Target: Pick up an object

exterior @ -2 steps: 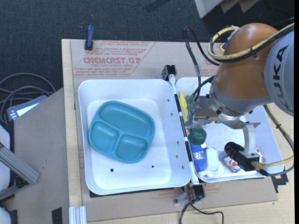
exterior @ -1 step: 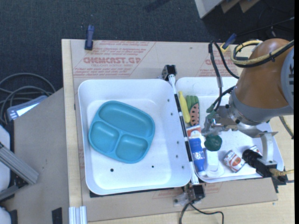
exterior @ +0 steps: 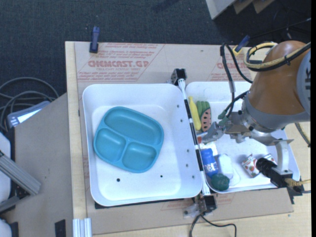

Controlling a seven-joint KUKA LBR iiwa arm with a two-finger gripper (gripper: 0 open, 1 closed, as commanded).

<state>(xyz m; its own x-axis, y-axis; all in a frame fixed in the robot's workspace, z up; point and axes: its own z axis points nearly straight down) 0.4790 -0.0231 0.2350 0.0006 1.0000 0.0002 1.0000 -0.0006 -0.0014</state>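
at the near edge of the right bin (exterior: 232,187) lie a dark green round object (exterior: 220,182), a white piece (exterior: 226,163) and a blue bottle-like item (exterior: 208,160) along the divider; a small red-and-white packet (exterior: 250,165) sits to their right. further back, the gripper (exterior: 215,132) hovers low over the bin, whether it is open or closed cannot be told. just beyond it rest a watermelon slice toy (exterior: 204,116) and a yellow banana-like piece (exterior: 194,116). the left bin (exterior: 98,181) holds a blue divided plate (exterior: 128,139).
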